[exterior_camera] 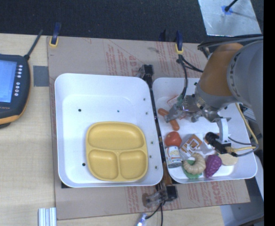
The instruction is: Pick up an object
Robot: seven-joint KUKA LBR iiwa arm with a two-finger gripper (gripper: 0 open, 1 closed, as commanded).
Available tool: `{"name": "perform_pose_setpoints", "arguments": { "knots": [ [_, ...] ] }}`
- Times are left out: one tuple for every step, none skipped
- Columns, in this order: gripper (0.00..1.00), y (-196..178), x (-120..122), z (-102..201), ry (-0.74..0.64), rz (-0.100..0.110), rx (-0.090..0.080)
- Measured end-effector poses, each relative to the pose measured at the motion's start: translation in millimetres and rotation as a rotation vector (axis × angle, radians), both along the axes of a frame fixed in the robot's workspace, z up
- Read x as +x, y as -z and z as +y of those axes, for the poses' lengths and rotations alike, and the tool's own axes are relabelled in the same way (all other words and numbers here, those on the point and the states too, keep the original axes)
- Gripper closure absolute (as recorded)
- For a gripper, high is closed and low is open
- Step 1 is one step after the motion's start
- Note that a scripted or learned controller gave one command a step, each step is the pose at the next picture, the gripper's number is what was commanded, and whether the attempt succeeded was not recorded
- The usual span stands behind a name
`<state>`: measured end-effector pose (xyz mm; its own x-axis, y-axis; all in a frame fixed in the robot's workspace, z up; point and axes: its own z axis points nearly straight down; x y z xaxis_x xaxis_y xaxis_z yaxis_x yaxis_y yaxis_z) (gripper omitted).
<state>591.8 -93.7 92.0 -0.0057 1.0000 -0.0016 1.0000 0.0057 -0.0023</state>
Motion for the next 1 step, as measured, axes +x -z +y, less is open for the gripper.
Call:
{"name": "perform_pose_setpoints", "arguments": {
  "knots": [
    [1.00,-10.1,0.0,-1.0,-0.003,0.001,-0.001]
  ]
}}
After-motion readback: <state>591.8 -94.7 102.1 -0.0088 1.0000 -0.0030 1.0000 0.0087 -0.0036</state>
